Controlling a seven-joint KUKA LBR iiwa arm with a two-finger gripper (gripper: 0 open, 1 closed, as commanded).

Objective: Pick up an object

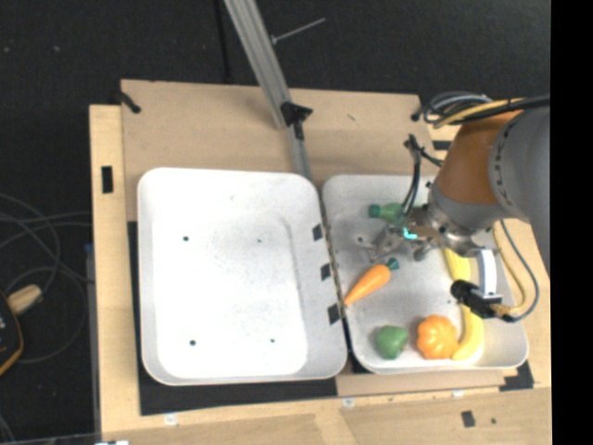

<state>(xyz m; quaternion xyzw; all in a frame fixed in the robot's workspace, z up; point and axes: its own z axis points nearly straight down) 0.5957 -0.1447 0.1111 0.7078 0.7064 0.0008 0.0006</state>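
The arm reaches in from the right over the right bin, its orange band above the wrist. The tool hangs low over the upper middle of that bin, just above the carrot; whether it is open or closed cannot be told. The carrot lies tilted beside the bin's left wall, apart from the tool. A green pepper sits near the front wall, with an orange pepper just beside it and a banana along the right side. The left bin lies beside it on the bench. No writing or labels can be read on anything.
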